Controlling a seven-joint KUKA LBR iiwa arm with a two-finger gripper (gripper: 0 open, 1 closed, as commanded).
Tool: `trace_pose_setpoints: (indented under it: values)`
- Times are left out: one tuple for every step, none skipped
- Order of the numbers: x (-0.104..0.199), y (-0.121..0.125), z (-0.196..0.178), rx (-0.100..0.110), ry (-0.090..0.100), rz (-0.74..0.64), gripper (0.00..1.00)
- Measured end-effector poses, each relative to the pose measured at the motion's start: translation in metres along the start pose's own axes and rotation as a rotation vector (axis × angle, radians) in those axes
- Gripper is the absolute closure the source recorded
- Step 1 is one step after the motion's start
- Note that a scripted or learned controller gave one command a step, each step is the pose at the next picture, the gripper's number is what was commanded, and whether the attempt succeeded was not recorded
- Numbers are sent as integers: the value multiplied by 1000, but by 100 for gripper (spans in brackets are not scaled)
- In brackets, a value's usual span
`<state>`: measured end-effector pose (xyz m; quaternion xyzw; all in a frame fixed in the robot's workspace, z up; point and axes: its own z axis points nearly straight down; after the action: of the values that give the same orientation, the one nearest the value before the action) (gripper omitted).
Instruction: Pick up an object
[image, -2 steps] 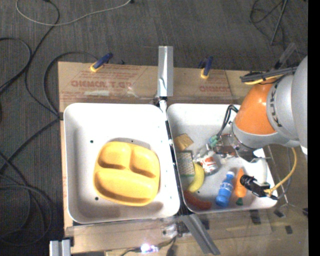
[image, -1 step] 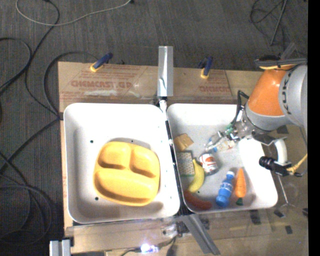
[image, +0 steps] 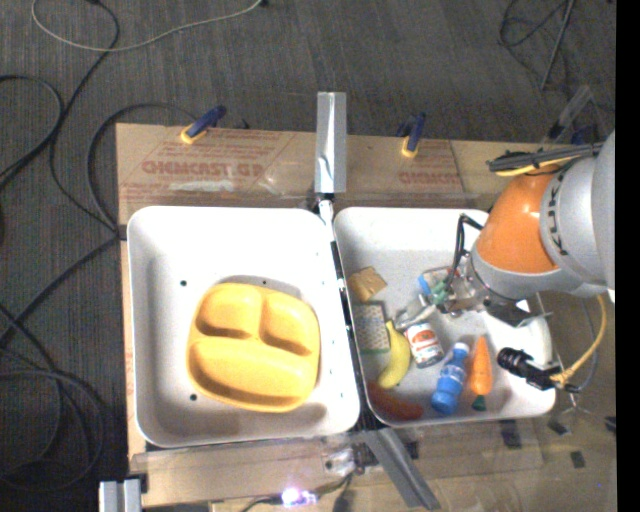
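My gripper (image: 433, 300) hangs low over the middle of the right bin (image: 400, 232), with the orange-banded wrist to its right. Just below it lies a small red and white can (image: 425, 346). Left of the can are a yellow banana (image: 396, 362) and a grey grater-like piece (image: 373, 328). A brown block (image: 366, 283) lies further up, near the bin's left wall. At the front of the bin are a blue bottle (image: 450, 378), an orange carrot (image: 481, 366) and a red pepper (image: 398, 407). Nothing is visibly held.
The left bin (image: 160, 250) holds a yellow divided plate (image: 256, 345). A metal post (image: 330, 150) stands behind the wall between the two bins. Cardboard with two clamps lies behind the bins, and cables run across the floor.
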<state>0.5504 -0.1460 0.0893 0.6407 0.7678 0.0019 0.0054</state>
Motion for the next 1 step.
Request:
trace_pose_setpoints:
  values:
    - [17, 16, -3, 10, 4, -57, 0]
